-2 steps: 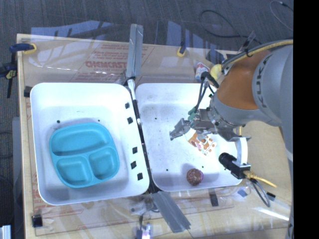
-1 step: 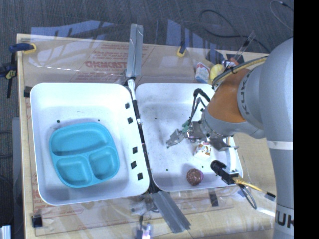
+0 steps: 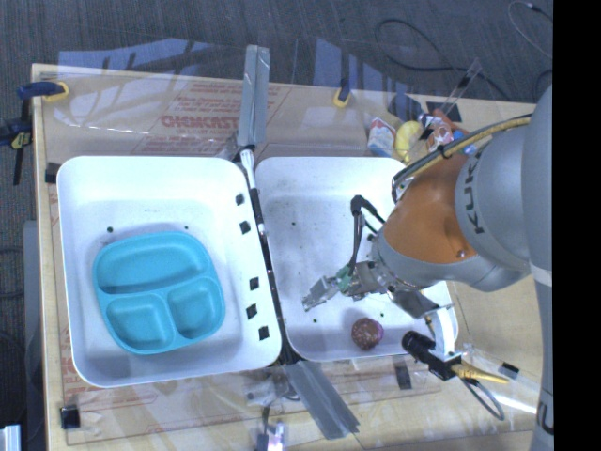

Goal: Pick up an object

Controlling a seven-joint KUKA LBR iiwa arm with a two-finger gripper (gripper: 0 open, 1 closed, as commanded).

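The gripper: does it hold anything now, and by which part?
Nothing is held. The gripper is in the right bin with nothing between its fingers; the brown ball lies apart on the bin floor.

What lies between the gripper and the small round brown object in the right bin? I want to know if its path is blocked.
Nothing: the camera view shows bare white bin floor between the gripper and the brown object.

the wooden bench [image 3: 310,111] is filling most of the frame, carrying two shallow white bins side by side. the left bin [image 3: 84,186] is sitting toward the left of the frame, the right bin [image 3: 310,181] at centre right, their inner edges touching. a small clutter of colourful objects [image 3: 406,136] is lying on the bare bench top at upper right, just beyond the right bin's far rim.
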